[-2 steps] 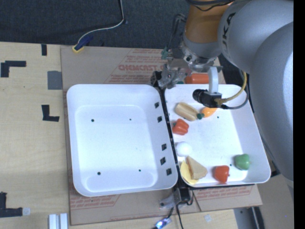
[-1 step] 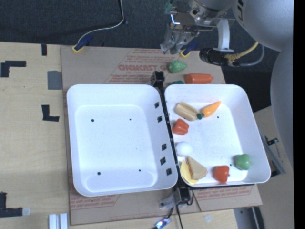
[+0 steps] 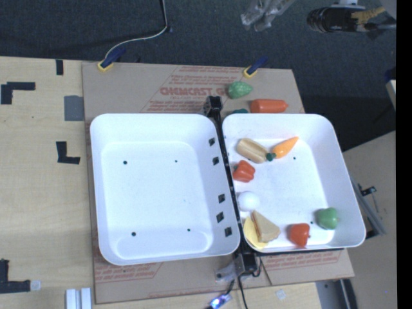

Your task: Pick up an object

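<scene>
Altogether seven toys lie in right bin (image 3: 341,166).

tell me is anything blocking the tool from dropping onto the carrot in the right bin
Nothing visible does. The tool hangs above the far end of the bench, outside the bins. The carrot lies uncovered in the right bin, its green tip touching a bread roll.

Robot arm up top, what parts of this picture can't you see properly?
- Gripper, camera view: blurred, so open or shut is unclear.
- Arm: cut off by the top edge.
- Yellow piece: mostly under the wedge.
- Green thing behind the right bin: too small to name.
</scene>
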